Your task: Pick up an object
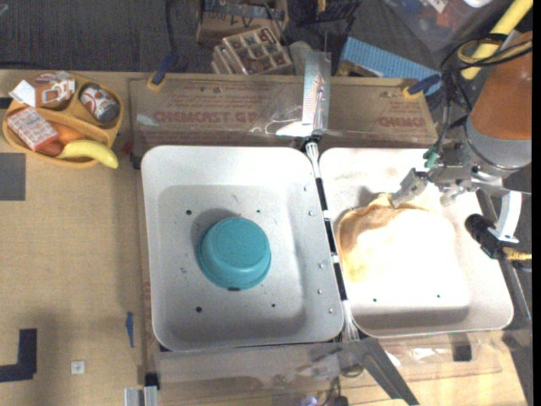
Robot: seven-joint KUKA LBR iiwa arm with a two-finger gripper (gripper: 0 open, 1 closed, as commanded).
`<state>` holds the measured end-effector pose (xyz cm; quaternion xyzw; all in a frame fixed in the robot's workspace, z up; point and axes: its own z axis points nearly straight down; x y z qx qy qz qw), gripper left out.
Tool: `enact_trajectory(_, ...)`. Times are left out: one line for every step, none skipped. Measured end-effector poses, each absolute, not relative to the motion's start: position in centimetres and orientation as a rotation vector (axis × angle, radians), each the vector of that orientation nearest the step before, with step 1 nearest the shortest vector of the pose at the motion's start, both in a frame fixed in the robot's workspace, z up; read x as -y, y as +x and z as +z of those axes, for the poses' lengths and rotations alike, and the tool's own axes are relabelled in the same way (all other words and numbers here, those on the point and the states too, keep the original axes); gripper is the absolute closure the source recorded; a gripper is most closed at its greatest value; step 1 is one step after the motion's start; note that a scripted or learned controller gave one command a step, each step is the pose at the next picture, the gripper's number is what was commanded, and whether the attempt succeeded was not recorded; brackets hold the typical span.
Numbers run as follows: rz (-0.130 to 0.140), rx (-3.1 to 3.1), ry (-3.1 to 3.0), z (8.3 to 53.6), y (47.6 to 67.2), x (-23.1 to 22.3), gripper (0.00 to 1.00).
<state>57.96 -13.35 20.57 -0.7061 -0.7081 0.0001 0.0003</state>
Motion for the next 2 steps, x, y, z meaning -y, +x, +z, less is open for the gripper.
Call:
enact_trajectory(0.000,2.224,-2.218,20.6,58.0,13.4,0.00)
enact_trajectory(-0.002,2.078,-2.359,9.6,61.2,10.4,0.00)
